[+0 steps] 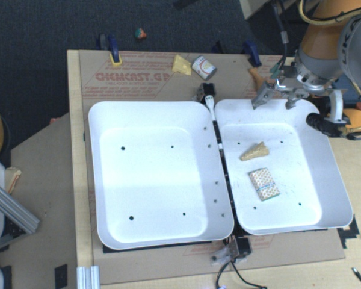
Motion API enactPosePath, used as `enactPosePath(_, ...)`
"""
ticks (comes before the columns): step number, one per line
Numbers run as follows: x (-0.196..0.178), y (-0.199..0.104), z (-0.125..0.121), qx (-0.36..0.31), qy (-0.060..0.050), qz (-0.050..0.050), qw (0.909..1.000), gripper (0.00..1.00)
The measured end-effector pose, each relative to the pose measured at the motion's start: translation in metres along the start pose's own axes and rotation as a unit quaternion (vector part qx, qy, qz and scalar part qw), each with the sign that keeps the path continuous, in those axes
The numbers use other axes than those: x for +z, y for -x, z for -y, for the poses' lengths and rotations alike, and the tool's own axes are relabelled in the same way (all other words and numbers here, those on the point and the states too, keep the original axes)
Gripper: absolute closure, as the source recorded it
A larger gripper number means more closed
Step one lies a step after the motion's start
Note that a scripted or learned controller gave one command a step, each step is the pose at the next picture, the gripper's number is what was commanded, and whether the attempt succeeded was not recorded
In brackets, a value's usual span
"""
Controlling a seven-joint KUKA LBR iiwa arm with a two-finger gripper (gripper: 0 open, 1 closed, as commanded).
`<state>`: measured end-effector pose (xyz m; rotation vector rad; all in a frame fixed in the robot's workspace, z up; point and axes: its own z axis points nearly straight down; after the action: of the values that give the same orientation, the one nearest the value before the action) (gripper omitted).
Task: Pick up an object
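Two objects lie in the right bin (325, 161): a tan wedge-shaped piece (254, 152) near the bin's middle, and a small patterned box (264, 183) just below it. My gripper (275, 99) hangs over the far rim of the right bin, above and behind the wedge. Its two fingers (260, 98) are spread apart with nothing between them. The left bin (108, 161) holds no objects.
On the cardboard behind the bins lie a yellow wedge (182, 65), a small white box (203, 67) and an orange piece (256, 76). Blue clamps (114, 47) hold the board's far edge. A black clip (208, 91) sits between the bins.
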<state>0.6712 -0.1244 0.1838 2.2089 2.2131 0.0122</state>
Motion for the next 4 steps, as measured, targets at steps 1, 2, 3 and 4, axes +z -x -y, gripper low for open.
enactPosePath(1,0.104,-0.027,0.008,0.000,-0.012,-0.004,0.9999,0.00)
enactPosePath(2,0.098,-0.025,0.082,0.002,-0.012,-0.003,0.9999,0.00)
enactPosePath(3,0.004,0.002,0.016,0.000,-0.001,0.000,1.0000,0.00)
enactPosePath(4,0.103,-0.010,0.088,0.002,-0.014,-0.004,0.9999,0.00)
